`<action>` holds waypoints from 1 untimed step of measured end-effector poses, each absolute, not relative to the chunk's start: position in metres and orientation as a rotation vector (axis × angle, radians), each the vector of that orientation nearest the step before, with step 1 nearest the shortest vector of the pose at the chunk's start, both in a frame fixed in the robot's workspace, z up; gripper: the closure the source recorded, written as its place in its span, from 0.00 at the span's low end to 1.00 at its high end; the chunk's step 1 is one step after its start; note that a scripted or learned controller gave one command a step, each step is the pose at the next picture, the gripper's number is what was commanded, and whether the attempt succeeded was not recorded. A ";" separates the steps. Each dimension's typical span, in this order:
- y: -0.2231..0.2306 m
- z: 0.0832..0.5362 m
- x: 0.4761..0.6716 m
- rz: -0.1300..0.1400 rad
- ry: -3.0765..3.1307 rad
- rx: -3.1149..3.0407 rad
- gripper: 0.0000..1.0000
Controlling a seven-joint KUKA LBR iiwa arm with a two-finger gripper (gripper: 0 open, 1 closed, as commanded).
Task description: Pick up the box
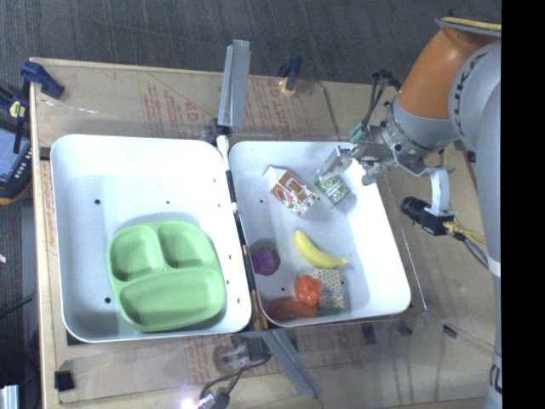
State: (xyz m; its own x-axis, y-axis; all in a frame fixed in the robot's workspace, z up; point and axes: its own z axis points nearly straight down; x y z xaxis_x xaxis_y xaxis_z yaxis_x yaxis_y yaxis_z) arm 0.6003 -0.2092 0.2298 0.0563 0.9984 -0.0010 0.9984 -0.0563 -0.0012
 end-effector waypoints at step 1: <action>-0.203 0.250 0.613 0.001 -2.258 -2.185 0.00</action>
